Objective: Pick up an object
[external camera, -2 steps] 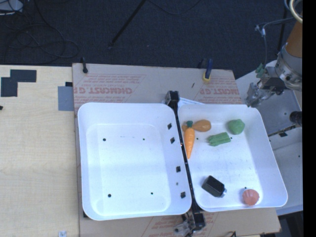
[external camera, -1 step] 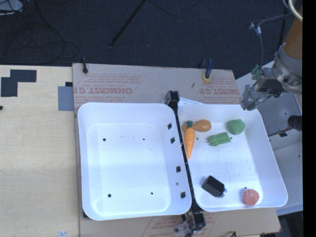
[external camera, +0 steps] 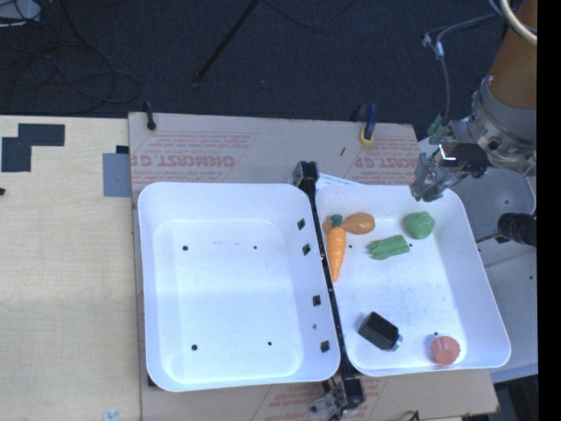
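The right bin [external camera: 478, 270] holds several objects. An orange carrot [external camera: 335, 251] lies along its left wall, with an orange-brown lump [external camera: 358, 224] beside it. A green round piece [external camera: 419, 224] and a green oblong piece [external camera: 388, 248] lie toward the back. A black block [external camera: 379, 331] and a pink-orange ball [external camera: 444, 350] rest near the front. My gripper [external camera: 426, 188] hangs over the bin's back right rim, just above and behind the green round piece, with nothing visible between its fingers.
The left bin [external camera: 158, 235] stands beside the right one, split from it by a black divider with clips [external camera: 319, 261]. Cardboard [external camera: 228, 156] lies under both bins. A blue-yellow clamp [external camera: 369, 125] and a black clamp [external camera: 150, 117] grip the cardboard's back edge.
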You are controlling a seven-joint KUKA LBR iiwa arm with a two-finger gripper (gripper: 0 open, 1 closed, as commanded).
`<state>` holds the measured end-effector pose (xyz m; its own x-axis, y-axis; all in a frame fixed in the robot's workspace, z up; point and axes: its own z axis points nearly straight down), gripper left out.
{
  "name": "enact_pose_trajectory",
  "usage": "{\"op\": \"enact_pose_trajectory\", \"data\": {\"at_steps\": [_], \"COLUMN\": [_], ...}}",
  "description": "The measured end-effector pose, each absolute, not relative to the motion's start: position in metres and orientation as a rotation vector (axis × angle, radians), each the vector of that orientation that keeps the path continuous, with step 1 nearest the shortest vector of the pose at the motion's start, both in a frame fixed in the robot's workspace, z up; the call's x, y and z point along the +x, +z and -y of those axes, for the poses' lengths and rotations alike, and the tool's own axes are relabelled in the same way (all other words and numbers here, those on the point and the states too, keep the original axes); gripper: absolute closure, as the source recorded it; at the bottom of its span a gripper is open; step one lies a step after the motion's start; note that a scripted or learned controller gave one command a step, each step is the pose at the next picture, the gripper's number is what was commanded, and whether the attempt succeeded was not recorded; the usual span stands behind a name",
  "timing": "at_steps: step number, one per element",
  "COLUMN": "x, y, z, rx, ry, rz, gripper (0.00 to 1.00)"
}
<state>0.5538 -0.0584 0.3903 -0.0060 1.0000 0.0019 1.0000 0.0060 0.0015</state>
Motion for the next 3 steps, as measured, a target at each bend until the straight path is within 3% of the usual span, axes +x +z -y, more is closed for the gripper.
{"op": "enact_pose_trajectory", "data": {"at_steps": [1, 2, 3], "x": [0.540, 0.500, 0.474], "y": [0.443, 0.449, 0.386], "z": [-0.025, -0.079, -0.130], "rx": [-2.211, -2.212, -2.210], "ry": [-0.006, 0.002, 0.013], "rz": [2.232, 2.227, 2.223], "gripper": [1.00, 1.00, 1.00]}}
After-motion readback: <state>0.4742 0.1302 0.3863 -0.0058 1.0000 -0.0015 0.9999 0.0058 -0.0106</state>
